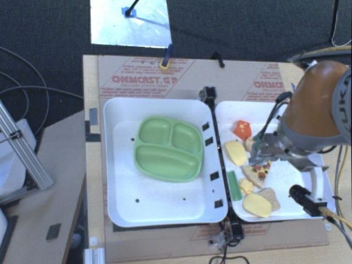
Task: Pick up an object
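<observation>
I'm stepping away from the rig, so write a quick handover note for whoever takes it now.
Gripper: low in the right bin, over the toy food pile; finger state unclear.
Things: red piece, yellow piece, pizza slice, green stick, tan slice and yellow round all lie in the right bin. Green divided plate sits in the left bin.
Done: nothing visibly lifted.
Left: grasp one object and raise it.
</observation>
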Action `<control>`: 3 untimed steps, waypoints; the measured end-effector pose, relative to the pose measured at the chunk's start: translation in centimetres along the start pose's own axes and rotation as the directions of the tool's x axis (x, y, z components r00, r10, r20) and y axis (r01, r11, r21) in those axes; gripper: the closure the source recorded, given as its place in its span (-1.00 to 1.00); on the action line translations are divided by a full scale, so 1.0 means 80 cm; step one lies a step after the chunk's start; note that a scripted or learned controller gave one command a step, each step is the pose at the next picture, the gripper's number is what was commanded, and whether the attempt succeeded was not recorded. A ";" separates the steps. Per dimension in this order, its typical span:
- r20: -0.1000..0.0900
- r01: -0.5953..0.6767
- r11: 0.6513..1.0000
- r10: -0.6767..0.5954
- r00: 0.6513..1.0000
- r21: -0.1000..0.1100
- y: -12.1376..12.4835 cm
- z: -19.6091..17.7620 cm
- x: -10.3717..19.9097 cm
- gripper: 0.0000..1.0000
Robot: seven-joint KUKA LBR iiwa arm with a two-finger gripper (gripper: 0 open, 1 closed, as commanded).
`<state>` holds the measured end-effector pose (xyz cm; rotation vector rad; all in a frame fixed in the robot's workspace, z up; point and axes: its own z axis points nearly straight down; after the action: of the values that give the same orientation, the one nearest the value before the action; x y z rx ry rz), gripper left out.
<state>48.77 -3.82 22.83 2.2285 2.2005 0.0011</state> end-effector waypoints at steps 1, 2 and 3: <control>-0.006 0.018 1.000 -0.018 1.000 0.001 0.058 -0.041 0.016 1.00; -0.006 0.019 1.000 -0.019 1.000 0.005 0.128 0.040 0.031 1.00; -0.007 0.021 1.000 -0.021 1.000 0.001 0.203 0.056 0.082 1.00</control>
<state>65.14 2.48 18.45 2.2090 2.2279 0.0075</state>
